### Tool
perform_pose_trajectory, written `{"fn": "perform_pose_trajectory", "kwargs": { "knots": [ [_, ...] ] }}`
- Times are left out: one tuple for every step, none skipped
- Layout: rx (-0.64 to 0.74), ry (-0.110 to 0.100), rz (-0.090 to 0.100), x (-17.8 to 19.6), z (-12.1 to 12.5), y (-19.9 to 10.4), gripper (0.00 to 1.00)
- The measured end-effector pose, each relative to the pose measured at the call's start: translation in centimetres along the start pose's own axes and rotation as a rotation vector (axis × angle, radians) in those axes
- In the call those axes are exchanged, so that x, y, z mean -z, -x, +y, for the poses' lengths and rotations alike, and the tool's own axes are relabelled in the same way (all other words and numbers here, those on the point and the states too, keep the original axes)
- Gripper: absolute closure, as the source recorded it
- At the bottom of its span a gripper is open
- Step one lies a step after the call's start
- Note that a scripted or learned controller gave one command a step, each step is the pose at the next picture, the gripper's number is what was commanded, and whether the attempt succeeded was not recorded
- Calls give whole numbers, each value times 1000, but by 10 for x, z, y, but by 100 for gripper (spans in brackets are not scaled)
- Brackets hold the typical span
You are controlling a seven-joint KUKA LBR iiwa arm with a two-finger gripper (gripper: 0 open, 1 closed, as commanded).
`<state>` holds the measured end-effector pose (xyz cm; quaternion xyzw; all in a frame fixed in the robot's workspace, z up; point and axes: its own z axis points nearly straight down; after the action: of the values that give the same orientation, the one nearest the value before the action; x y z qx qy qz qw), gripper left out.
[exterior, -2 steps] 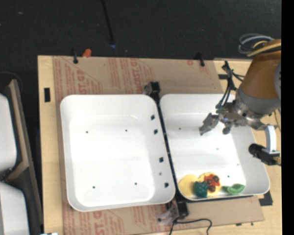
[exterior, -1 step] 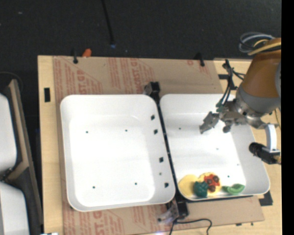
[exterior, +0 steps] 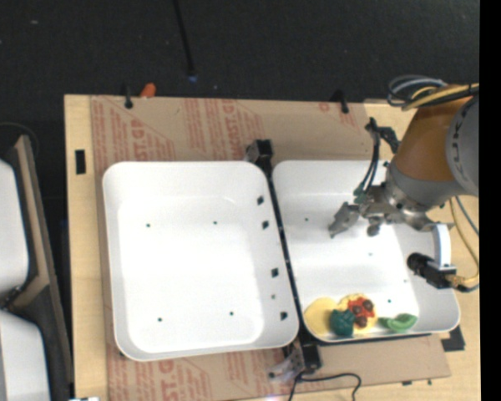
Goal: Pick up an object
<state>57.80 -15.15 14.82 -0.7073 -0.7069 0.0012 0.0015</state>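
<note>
Arm with its orange band reaches in from the right over the right bin, wrist bent so the jaws point left and down above the bin's bare middle; they look spread apart, gripping nothing. Objects lie well apart from them, along the bin's near edge: a yellow piece, a teal one, a red one, a green one. The left bin sits beside it on the counter

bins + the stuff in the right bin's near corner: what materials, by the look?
Right bin and left bin: likely moulded plastic, smooth white, rounded rims, faint sheen. Pile of small objects: yellow, teal, red, green pieces, probably plastic or rubber toys; too small to tell.
</note>
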Motion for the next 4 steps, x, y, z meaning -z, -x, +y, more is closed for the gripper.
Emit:
{"fn": "perform_pose_trajectory", "kwargs": {
  "knots": [
    [0,1,0,-50,-1,0,0],
    [-2,6,-1,-37,1,1,100],
    [0,8,-1,6,-1,-1,100],
    [0,9,-1,57,-9,-5,100]
  ]
}}
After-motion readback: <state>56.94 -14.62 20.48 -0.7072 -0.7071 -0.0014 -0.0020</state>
